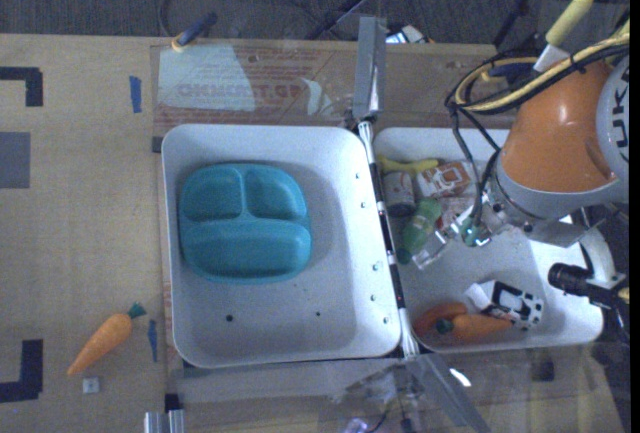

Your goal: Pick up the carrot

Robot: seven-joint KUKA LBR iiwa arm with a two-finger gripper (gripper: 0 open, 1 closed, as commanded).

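The table (80, 221) looks like pale, matt wood or board, and a clear glossy film (240, 81) lies over brown cardboard at its far side. Both white bins (260, 321) have a smooth, faintly shiny plastic look, and the teal divided tray (245, 221) in the left one is smooth matt plastic. The carrot (470, 326) in the right bin and the second carrot (100, 341) on the table look like smooth, dull orange plastic, while the arm's orange band (560, 136) is glossy.

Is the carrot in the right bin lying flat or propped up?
Flat: the carrot lies lengthwise on the right bin floor near its front wall.
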